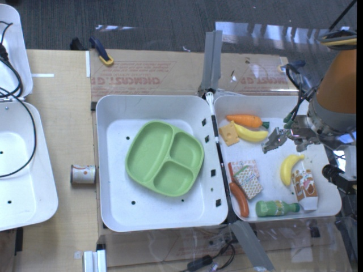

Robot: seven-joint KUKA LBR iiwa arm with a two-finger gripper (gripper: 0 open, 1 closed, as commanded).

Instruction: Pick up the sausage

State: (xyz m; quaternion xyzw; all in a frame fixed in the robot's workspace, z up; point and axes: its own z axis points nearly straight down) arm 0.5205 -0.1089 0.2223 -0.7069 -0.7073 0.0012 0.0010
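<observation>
The sausage (239, 199) is a reddish-orange link lying at the front left of the right bin (332, 205), close to its left wall. My gripper (286, 141) hangs over the middle of that bin, up and to the right of the sausage and well apart from it. It is open, and nothing sits between its fingers (271, 141).
The right bin also holds a carrot (245, 119), a cheese wedge (228, 134), two bananas (251, 132) (288, 168), a patterned packet (248, 178), a carton (304, 186) and a green bottle (274, 208). A green divided plate (164, 158) lies in the left bin (113, 203).
</observation>
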